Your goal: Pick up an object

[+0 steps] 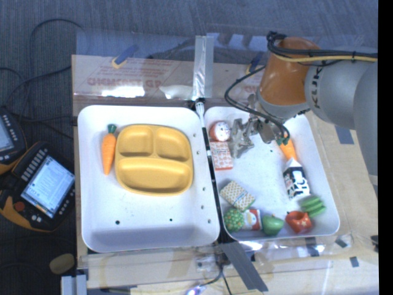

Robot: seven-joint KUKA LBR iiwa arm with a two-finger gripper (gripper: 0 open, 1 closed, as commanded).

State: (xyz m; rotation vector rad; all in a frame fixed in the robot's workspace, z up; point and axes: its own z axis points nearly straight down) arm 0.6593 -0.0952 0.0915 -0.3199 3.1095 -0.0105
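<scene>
left bin: carrot beside yellow divided plate | right bin: red-white packet, checkered block, green and red toys along near wall | tool low over far part, nothing between its parted fingers | small carrot and bottle just right of it

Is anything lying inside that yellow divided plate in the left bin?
No, the yellow plate's compartments show bare. A toy carrot lies beside it on the bin floor. What lies under the plate is covered.
</scene>
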